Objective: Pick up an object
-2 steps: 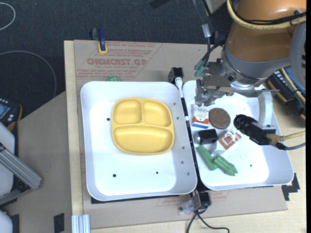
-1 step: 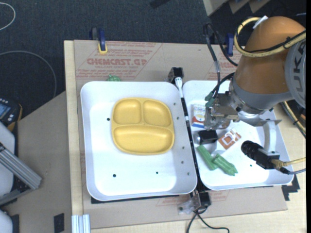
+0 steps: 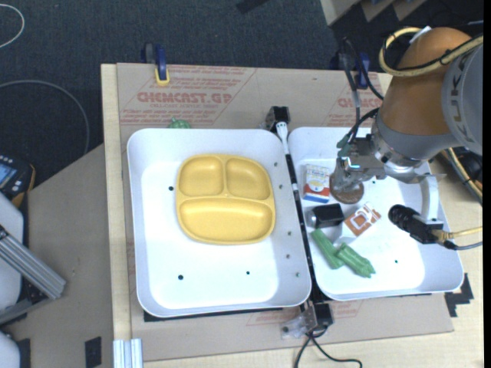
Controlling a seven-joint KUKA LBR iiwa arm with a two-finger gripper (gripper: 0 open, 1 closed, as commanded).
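Observation:
My gripper (image 3: 347, 179) hangs low over the back left part of the right bin (image 3: 437, 274). Directly beneath it lies a brown round object (image 3: 351, 195), partly hidden by the gripper. To its left sits a small white carton (image 3: 317, 182) with red and blue print. In front of the gripper lie a black block (image 3: 326, 215) and a small orange and white packet (image 3: 362, 220). Green pea pods (image 3: 344, 254) lie nearer the bin's front. Nothing can be seen held in the gripper.
The left bin (image 3: 149, 205) holds a yellow divided plate (image 3: 225, 198) in its middle. A black rail (image 3: 294, 198) runs between the two bins. The arm's grey and orange body (image 3: 418, 90) looms over the back right of the right bin.

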